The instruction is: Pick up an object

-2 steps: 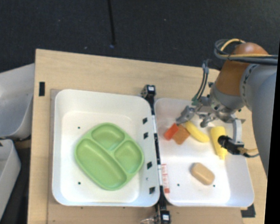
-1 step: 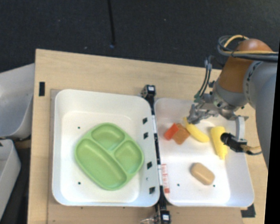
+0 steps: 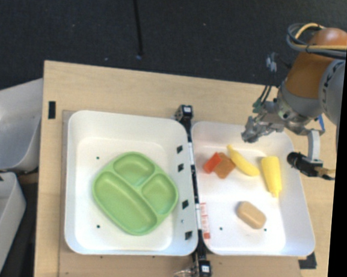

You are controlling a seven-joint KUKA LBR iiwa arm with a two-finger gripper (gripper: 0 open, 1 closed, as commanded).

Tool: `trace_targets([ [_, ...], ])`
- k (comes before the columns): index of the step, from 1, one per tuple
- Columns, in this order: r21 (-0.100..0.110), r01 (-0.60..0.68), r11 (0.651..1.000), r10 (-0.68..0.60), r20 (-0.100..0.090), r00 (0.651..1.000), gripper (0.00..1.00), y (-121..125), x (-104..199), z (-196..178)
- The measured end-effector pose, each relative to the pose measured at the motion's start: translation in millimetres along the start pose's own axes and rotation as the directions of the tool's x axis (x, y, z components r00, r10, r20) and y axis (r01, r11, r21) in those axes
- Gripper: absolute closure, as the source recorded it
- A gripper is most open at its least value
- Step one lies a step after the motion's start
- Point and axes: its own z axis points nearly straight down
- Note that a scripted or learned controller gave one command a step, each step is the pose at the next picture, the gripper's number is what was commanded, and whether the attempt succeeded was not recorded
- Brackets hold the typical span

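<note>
A: What is shown on the bench (image 3: 57, 88)?

B: Two white bins are set side by side on it. In the left bin (image 3: 80, 139) a green tray (image 3: 134, 192) with three compartments is laid flat, near the middle. In the right bin (image 3: 286, 235) five small items are seen: an orange piece (image 3: 212, 163) and a brown piece (image 3: 224, 167) touching each other near the bin's left wall, a banana (image 3: 243, 161) just beside them to the right, a corn cob (image 3: 272, 173) further right and apart from the banana, and a tan loaf (image 3: 251, 214) lying alone nearer the front.

A: Where is the gripper (image 3: 254, 130) placed?

B: It is held over the far edge of the right bin, above and behind the banana, at the end of the arm (image 3: 305, 80). Nothing is seen between its fingers. Whether the fingers are spread or pressed together cannot be told; they are too small and blurred.

A: Can any writing be read?

B: A white label (image 3: 205, 222) with red print is fixed along the strip between the bins, near the front. The print is too small to be read. Small black clips (image 3: 184, 112) are seen at the ends of that strip.
</note>
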Motion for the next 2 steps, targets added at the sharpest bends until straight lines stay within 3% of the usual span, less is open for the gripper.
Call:
trace_targets([
  [1, 0.002, 0.0, 1.0, 0.0, 0.0, 1.0, 1.0, 1, -1, -20],
  [2, 0.004, 0.004, 1.0, -0.004, -0.002, 1.0, 1.0, -9, 56, -30],
])
